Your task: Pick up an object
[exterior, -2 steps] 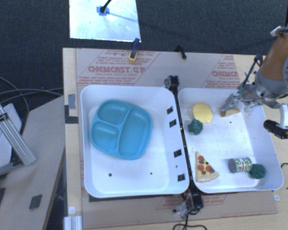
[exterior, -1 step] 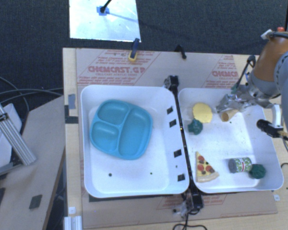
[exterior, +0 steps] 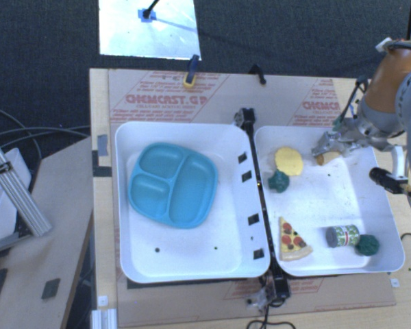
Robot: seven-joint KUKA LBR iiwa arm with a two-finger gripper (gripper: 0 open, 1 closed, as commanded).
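**Possibly a grasp on almost nothing**

Seemingly the gripper point(exterior: 327, 151) sits by the right bin's point(exterior: 342, 204) far wall, over a tan piece point(exterior: 327, 157); whether it is clamped, I cannot tell. A shallow hold could slip, and the nearby yellow disc point(exterior: 288, 161) could get nudged.

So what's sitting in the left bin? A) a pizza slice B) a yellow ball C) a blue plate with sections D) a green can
C: the blue plate with sections lies in the left bin, while the pizza slice and the can are in the right bin.
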